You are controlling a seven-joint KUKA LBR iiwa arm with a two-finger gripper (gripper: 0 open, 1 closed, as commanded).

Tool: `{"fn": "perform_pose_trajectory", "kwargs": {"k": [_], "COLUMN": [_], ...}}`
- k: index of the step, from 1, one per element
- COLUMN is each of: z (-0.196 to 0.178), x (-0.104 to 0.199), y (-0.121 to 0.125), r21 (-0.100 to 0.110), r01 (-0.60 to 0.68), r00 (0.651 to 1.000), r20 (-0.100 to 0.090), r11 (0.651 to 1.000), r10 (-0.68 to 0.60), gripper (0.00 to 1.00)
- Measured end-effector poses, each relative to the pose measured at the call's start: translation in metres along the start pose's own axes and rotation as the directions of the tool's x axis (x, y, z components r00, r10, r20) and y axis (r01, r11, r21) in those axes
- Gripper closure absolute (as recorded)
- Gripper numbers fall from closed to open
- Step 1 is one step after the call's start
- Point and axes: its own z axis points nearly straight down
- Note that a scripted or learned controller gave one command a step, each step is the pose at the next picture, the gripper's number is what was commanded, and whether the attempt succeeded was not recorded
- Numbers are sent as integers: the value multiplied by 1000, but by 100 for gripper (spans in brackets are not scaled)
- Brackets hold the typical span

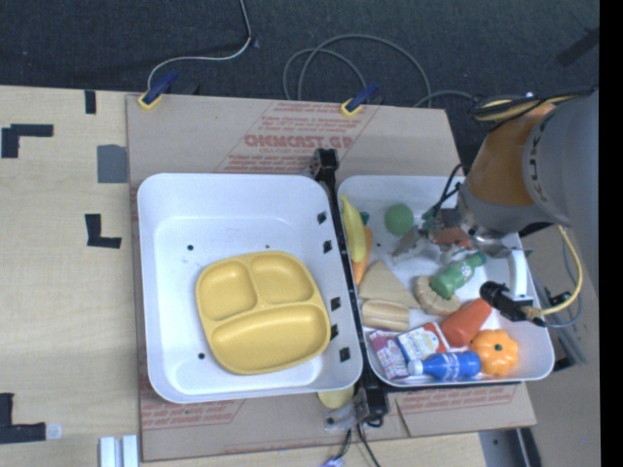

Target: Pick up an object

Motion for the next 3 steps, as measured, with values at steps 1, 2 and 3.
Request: {"fn": "perform_pose_trajectory", "kwargs": {"k": [1,2,3], "z": [10,-15,11], "x": [0,6,-7], "y": [-50,44,-21], "r21": [-3,0,3], "r01": [0,4,-1], "r00": [1000,1000,1000], "r20": [0,-3,-3], "r11": [1000,1000,1000], "r10": [0,-4,1], "gripper": [0,0,0]}}
